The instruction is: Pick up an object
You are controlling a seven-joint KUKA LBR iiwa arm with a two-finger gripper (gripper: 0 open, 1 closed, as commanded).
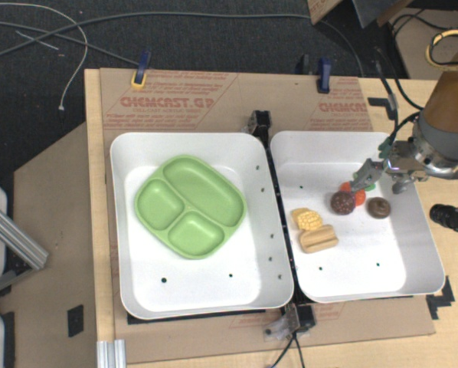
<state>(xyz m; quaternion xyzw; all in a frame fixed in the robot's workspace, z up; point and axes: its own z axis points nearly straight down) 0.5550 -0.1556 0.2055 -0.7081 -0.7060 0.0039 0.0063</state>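
Note:
Several small toy foods lie in the right bin (344, 271): a dark round piece (341, 202), a red piece (358, 197) touching it, a brown doughnut-like piece (378, 208), a yellow corn piece (308, 220) and a tan bread-like piece (318, 239). My gripper (382, 179) hangs over the bin's upper right part, just above and behind the red and brown pieces. It is open, its fingers spread apart, with nothing between them. One fingertip (364, 177) is close above the red piece.
The left bin (137, 282) holds a green divided plate (189, 205). A black clamp (260, 121) sits where the two bins meet at the back. The grey arm (443, 129) comes in over the right bin's right rim. Cables lie on the floor behind.

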